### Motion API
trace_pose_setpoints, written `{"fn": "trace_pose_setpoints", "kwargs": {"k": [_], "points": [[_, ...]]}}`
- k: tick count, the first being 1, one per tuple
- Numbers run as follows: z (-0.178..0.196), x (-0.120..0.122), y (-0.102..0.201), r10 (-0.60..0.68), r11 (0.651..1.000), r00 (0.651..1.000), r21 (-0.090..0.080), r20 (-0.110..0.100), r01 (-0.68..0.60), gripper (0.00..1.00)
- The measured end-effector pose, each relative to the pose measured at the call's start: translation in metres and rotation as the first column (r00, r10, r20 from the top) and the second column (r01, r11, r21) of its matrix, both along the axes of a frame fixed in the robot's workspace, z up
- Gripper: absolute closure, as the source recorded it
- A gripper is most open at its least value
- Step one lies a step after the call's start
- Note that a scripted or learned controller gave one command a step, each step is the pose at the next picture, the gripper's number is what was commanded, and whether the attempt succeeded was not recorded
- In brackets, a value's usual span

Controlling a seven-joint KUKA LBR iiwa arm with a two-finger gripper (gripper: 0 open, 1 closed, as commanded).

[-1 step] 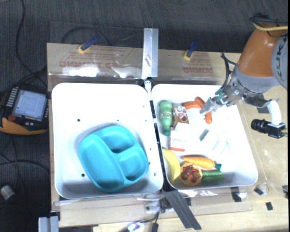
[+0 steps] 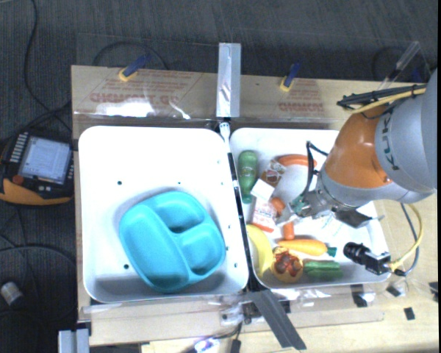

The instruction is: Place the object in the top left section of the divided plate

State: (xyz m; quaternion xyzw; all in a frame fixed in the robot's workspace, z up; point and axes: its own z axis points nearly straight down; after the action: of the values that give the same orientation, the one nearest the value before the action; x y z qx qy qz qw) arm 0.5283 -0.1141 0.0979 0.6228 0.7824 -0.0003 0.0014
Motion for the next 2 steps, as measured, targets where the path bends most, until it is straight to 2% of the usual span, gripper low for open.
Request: {"fn": "trace_pose_setpoints", "kwargs": {"k": [1, 2], "points": [[0.009, -0.013, 0.013, 0.561, 0.828, 0.828, 0.004, -0.004, -0.561, 1.0], [-0.007, -0.006, -0.029, 0.73, 0.684, 0.684, -0.002, 0.007, -0.73, 1.0]]}}
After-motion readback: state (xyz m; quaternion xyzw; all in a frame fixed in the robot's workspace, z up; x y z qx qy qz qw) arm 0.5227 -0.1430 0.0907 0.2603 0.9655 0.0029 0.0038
